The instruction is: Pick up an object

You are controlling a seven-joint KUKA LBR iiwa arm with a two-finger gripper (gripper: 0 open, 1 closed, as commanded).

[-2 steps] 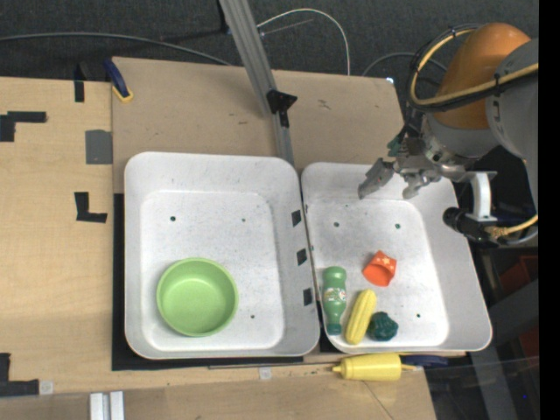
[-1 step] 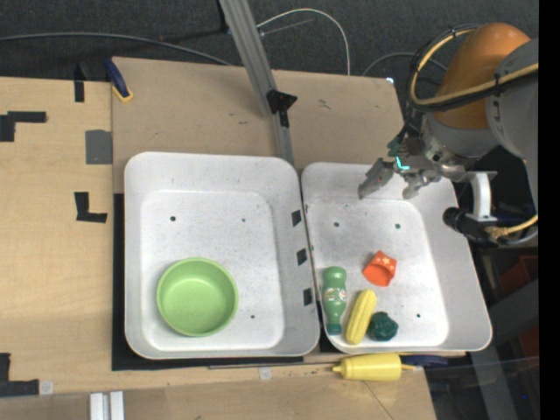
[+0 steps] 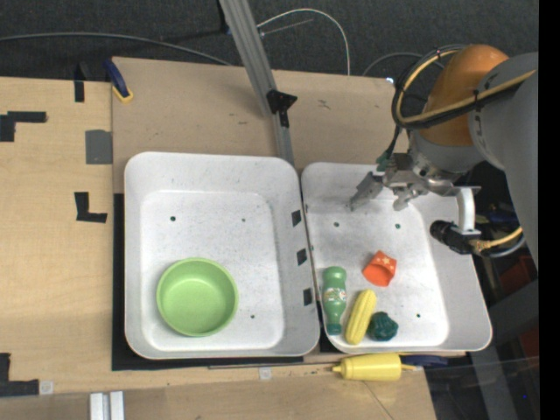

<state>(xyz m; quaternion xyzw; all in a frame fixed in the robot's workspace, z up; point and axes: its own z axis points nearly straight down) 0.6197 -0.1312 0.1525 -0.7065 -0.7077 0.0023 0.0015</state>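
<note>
Overhead, gripper (image 3: 380, 198) open (nothing held), hovering above right bin (image 3: 455, 322).

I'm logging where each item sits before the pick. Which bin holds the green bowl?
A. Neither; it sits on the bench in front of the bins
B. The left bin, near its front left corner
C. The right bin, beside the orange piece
B: the green bowl lies alone in the left bin, while the orange piece is in the right bin.
</note>
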